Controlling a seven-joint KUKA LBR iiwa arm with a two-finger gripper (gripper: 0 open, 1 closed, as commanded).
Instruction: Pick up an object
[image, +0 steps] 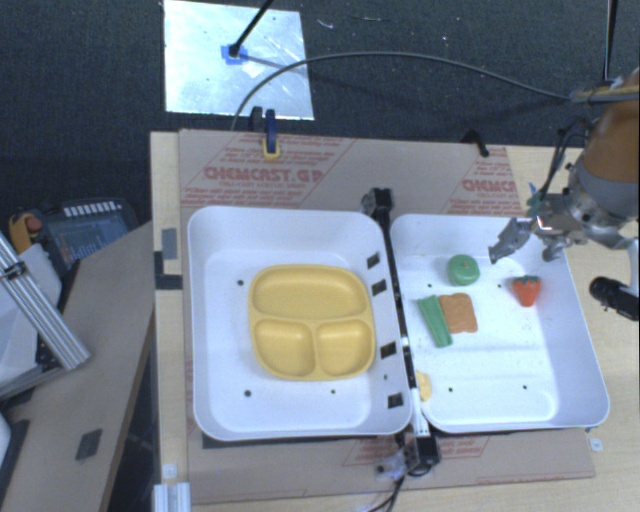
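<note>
The arm reaches in from the right with its gripper hanging over the upper right part of the right bin, its 2 fingers spread apart and holding nothing. Just below the gripper lies a small red-orange strawberty-shaped toy, best called a red toy fruit, apart from the fingers. To the left of the gripper sits a round green toy, and below that a tan bread-like slice lies touching a long green toy vegetable on its left side. A small yellow piece rests against the bin's left wall near the front. The left bin holds a yellow 3-compartment tray lying flat near its middle. Both bins sit side by side on brown printed cardboard laid over the bench.
</note>
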